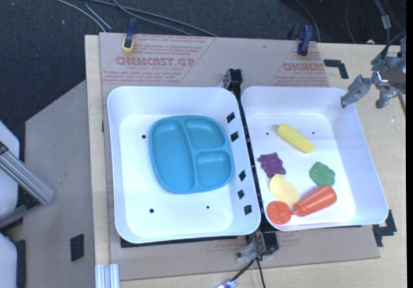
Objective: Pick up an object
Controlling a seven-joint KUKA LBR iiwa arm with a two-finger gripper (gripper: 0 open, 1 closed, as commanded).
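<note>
You are at the very start of the pick. The gripper (369, 92) hangs at the upper right corner of the right bin (361, 151), its two fingers spread apart with nothing between them. Everything you could take lies lower in that bin: a yellow corn cob (295, 138) near the middle, purple grapes (271, 164) just below it, a green piece (321, 173) to the right, then a tight cluster of a pale yellow piece (283, 188), a tomato (279, 212) and a carrot (316, 201) touching one another. The left bin (122, 151) holds a blue divided plate (191, 153). Your next move, I judge, is to travel over one item and descend; the corn cob stands apart from its neighbours and looks the easiest.
</note>
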